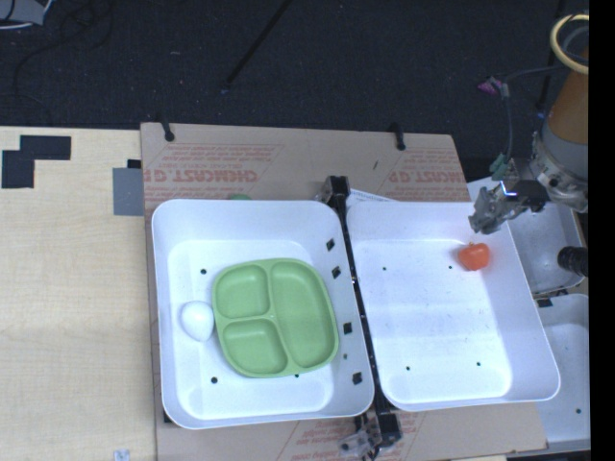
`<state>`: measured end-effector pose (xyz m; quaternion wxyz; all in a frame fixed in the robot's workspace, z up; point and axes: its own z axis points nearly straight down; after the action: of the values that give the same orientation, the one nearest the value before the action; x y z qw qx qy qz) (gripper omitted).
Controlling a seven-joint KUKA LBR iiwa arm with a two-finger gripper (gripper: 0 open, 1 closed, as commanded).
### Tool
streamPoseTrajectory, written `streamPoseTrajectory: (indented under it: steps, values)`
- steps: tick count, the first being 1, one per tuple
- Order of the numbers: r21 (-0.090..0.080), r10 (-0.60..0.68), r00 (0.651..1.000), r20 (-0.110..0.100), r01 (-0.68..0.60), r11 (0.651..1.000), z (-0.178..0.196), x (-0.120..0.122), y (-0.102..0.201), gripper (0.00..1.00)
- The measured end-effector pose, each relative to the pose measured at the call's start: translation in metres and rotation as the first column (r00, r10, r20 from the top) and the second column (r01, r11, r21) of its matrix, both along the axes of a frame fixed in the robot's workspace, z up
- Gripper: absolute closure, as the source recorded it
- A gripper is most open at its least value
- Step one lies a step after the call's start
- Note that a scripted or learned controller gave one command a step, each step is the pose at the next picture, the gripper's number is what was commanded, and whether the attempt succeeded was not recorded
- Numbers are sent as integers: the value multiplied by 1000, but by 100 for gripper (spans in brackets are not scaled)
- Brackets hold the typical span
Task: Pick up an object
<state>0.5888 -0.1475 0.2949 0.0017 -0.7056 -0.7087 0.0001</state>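
Two shallow white bins sit side by side on a cardboard sheet (288, 166) in the lower middle of the frame. In the left bin (178, 229) we record one green divided plate (275, 316), three compartments, lying flat at the bin's centre, and one small white rounded object (197, 320) touching or just beside the plate's left edge; we cannot tell which. In the right bin (432, 353) we record one small orange-red object (473, 255), near the bin's upper right corner, resting on the floor of the bin. At the right edge of the frame we note the arm, with the gripper (492, 209) above the right bin's upper right rim, just up and to the right of the orange-red object and apart from it. We cannot tell how wide the pincer stands. Nothing shows between its fingers.
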Motion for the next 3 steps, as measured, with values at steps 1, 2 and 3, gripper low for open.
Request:
streamPoseTrajectory:
  steps: [1,2,3]
  values:
    - [0,0,1000,-2,0,1000,-20,1,50,100]
    - [-1,-1,1000,-1,1,1000,-25,11,95,100]
    - [-1,-1,1000,-2,1,1000,-29,15,138,100]
